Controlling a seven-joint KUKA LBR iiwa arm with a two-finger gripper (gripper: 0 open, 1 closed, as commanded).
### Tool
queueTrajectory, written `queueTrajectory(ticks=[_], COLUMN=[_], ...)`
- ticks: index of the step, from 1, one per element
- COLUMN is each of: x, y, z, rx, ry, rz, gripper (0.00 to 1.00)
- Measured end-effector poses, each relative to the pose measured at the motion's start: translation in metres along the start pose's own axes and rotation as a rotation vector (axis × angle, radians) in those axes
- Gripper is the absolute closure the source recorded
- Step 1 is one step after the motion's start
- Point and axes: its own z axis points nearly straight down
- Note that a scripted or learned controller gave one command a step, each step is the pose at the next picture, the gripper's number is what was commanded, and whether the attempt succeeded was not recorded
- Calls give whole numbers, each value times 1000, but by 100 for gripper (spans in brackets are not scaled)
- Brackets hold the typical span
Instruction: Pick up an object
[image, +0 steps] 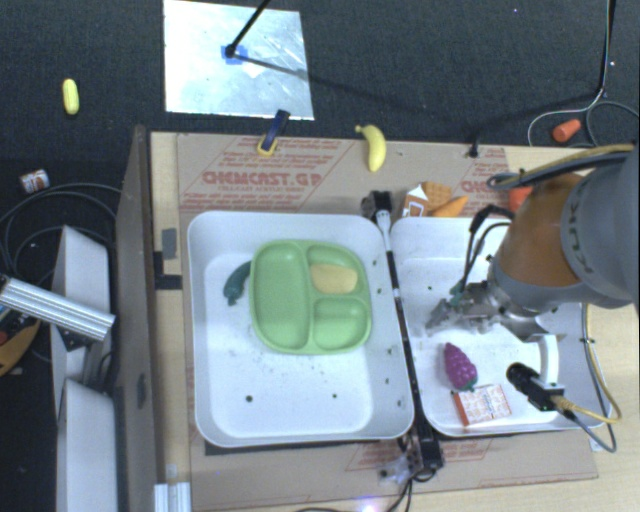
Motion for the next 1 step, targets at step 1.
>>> queueTrajectory(ticks=[1], x=[9], y=[-58], z=[11], rx=[4], ry=[1], rz=[3], gripper=[0])
